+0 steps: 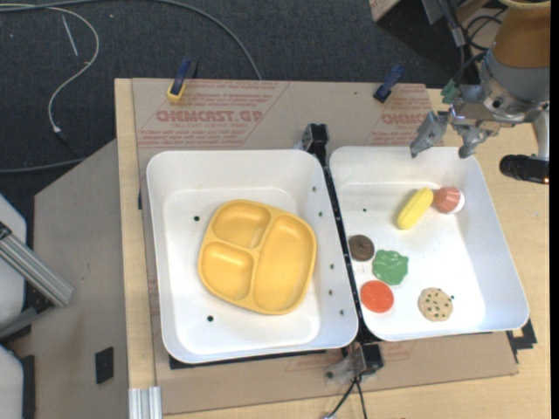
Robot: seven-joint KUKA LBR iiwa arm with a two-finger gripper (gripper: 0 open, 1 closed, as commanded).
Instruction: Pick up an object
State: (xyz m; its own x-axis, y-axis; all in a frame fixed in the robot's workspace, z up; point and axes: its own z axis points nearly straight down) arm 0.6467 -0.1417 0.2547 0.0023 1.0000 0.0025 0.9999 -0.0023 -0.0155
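Figure: bench seen from above, with the right-hand shallow white plastic bin (498,260) taken as the landmark. The grey two-finger gripper (446,143) hangs over this bin's far rim, above its upper edge, with its two fingers spread well apart and nothing between them; the wide spread suits an approach to a loose item rather than a carry. The arm's orange band (522,30) sits above the wrist, beyond the bin's far right corner.

Inside the landmark bin lie six small toy foods, any of which could serve as the object to pick up. A yellow, elongated corn-like piece (414,208) lies tilted in the far half, nearest the gripper, with a pink-and-white rounded piece (448,200) just beside its right end, possibly touching. Toward the bin's left wall sits a small brown disc (362,248); just nearer the viewer is a green, lumpy leafy piece (389,266), then a flat red-orange disc (377,297). A tan cookie with dark chips (434,304) rests in the near half, apart from the others.

To the landmark's left, sharing a clamped seam, is a second white bin (166,190) bearing a yellow three-compartment plastic plate (258,256), apparently a destination or distractor. Both bins rest on a cardboard sheet (262,103) held by blue clips, presumably to keep the layout fixed.

Judged state: no grasp made yet; the yellow piece looks the likeliest target.
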